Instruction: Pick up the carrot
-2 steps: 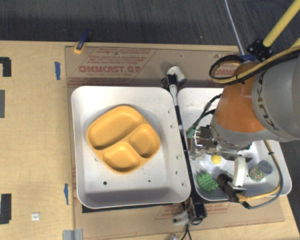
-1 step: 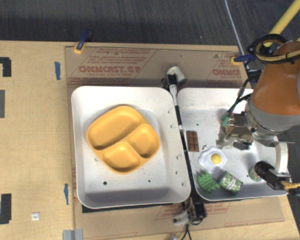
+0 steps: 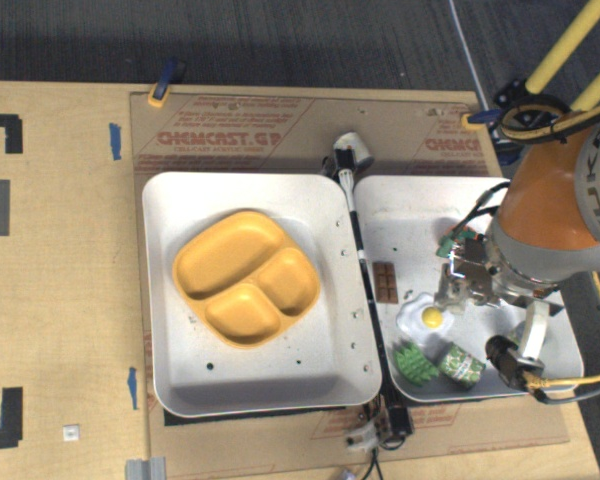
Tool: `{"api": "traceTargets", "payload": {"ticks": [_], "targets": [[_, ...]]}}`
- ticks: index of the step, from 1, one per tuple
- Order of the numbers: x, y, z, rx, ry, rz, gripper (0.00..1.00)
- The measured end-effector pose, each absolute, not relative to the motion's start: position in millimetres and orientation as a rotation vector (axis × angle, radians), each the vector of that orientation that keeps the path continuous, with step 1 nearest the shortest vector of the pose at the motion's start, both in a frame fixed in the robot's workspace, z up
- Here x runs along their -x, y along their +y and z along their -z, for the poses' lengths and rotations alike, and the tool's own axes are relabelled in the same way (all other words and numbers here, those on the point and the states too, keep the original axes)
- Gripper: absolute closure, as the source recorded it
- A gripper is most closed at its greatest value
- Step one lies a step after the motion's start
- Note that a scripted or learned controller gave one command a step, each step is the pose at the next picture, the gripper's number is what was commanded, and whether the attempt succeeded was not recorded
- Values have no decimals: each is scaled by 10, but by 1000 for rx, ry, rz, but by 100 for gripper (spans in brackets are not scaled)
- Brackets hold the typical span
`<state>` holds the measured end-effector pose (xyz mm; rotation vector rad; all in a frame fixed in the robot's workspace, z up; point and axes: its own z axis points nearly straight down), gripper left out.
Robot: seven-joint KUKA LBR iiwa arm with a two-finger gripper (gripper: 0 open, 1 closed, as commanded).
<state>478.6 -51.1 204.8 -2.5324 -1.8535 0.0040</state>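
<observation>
We see two white bins side by side. The left bin [image 3: 170, 268] holds a yellow three-compartment plate [image 3: 246, 277], sitting near the middle. The right bin [image 3: 405, 203] holds a fried egg toy [image 3: 426, 318], a green broccoli-like piece [image 3: 413, 362], a green can-like item [image 3: 461, 365] just beside it, and a small brown chocolate piece [image 3: 385, 281] near the divider. The arm's gripper [image 3: 460, 288] hangs over the right bin just above the egg; we cannot tell its state. We cannot make out the carrot's location.
</observation>
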Motion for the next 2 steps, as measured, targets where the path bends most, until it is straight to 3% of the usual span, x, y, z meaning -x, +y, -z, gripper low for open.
{"api": "traceTargets", "payload": {"ticks": [1, 2], "targets": [[-4787, -257, -1842, 2470, -1935, -3, 100], [-4788, -258, -1843, 2471, -1935, -3, 0]]}}
